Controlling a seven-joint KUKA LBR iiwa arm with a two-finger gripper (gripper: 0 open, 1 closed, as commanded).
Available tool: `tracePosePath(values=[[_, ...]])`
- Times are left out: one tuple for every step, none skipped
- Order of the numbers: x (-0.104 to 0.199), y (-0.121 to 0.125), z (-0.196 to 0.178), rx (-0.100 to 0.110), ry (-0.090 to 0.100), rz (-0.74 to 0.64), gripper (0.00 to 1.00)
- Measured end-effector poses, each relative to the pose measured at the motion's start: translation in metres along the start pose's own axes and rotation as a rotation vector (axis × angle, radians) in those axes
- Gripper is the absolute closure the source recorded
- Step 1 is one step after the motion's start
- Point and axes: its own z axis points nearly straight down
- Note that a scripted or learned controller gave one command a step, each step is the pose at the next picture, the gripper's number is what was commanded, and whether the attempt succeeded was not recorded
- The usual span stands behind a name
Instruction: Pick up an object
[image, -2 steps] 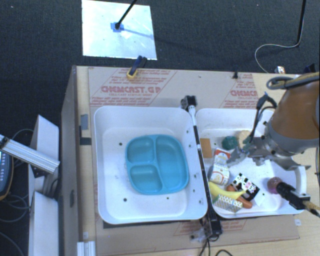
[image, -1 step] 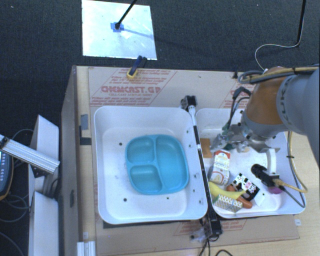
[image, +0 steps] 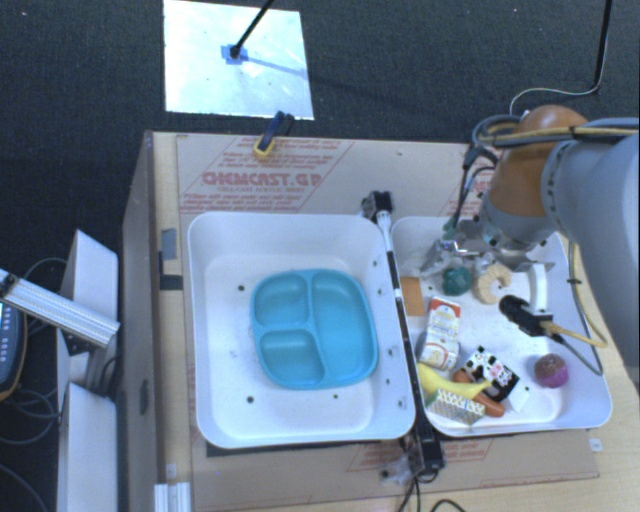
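A small round dark-green object (image: 456, 280) lies at the far end of the right white bin (image: 590, 400), just below the gripper (image: 462, 252), whose grasp I cannot tell. Left, a blue sectioned plastic tray (image: 312, 328) fills the other bin (image: 215, 330). Brown bench (image: 290, 175), dark carpet (image: 80, 90) beyond.

We see two white bins (image: 225, 420); the left one holds a light blue tray (image: 312, 328). In the right bin we see a teal ball (image: 456, 280), a purple ball (image: 550, 371), a yellow banana (image: 438, 379), a black-and-white patterned block (image: 492, 373) and a white-and-orange carton (image: 439, 333). The arm (image: 590, 185) is grey with an orange band.
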Motion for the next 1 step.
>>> tracePosePath(values=[[-0.012,-0.0058,-0.0029,0.001,0.0,0.003,0.0]])
